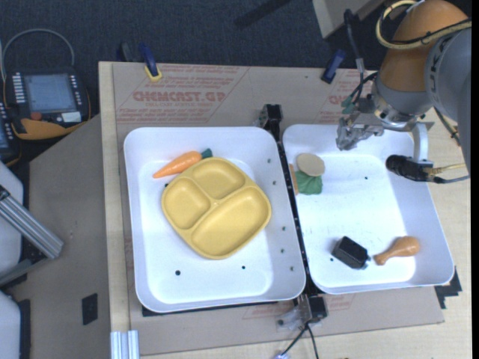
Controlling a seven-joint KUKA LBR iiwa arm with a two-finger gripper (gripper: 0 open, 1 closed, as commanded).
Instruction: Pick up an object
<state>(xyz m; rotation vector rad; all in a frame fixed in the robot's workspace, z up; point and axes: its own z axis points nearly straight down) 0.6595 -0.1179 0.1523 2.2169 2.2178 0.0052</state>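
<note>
Nearest you, at the front of the right bin [430, 234], lie a small black block [350, 252] and, just beside it to the right, a tan drumstick-shaped toy [397, 250]. Look toward the far left part of that bin and you find a beige disc [310, 164] resting against a green piece [309, 183], both close to the wall shared with the left bin [142, 200]. Your end effector [352, 135] hangs over the far edge of the right bin, to the right of the disc and apart from it, and well away from the block and drumstick. Whether it is spread or pressed together you cannot tell from this view; nothing is visibly pinched in it. A black cylindrical part [408, 167] with a cable juts over the bin's right side. Over in the left bin you see a yellow divided plate [215, 206] with an orange carrot [177, 164] touching its far left rim. Both bins sit on the cardboard-covered desk [224, 88].
</note>
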